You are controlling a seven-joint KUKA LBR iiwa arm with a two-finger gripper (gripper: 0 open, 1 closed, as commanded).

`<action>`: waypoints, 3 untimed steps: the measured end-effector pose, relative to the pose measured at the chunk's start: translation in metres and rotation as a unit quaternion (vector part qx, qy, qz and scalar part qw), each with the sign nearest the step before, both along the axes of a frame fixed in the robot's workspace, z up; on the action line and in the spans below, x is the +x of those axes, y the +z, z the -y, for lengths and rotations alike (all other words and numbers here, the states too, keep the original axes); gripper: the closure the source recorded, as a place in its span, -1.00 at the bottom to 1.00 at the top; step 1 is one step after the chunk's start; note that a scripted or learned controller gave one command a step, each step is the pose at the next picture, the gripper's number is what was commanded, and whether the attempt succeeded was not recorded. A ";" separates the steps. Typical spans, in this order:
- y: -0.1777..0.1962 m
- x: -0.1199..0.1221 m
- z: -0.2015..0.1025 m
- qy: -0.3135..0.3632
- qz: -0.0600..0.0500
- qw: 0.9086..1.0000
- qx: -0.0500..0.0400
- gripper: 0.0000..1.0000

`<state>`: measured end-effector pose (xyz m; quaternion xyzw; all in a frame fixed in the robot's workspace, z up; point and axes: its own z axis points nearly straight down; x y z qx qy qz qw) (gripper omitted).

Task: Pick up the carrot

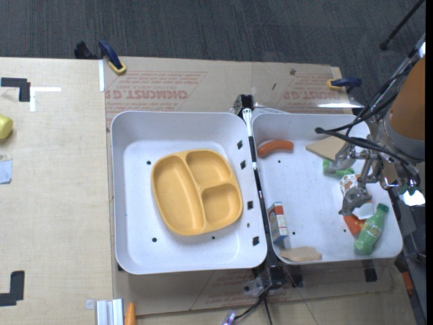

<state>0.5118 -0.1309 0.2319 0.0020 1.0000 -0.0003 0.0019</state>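
Whether the jaws are open or closed cannot be told; the gripper hangs at about three o'clock in the right bin. Just below it, toward five o'clock, lies the carrot, touching a green bottle.

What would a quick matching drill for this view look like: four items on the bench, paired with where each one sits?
Items:
1. yellow divided plate
2. sausage
3. green bottle
4. small carton

Places:
A. right bin, near corner on the arm's side
B. left bin, middle
C. right bin, far end by the divider
D. right bin, against the divider, near half

Pairs: 1-B, 2-C, 3-A, 4-D
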 end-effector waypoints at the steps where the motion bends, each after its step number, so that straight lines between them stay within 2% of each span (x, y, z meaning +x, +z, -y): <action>1: -0.040 -0.011 -0.158 -0.030 0.000 1.000 0.001 -1.00; 2: -0.039 -0.007 -0.079 -0.074 0.002 0.997 0.000 -1.00; 3: -0.040 0.010 -0.210 -0.101 0.001 0.995 0.001 -1.00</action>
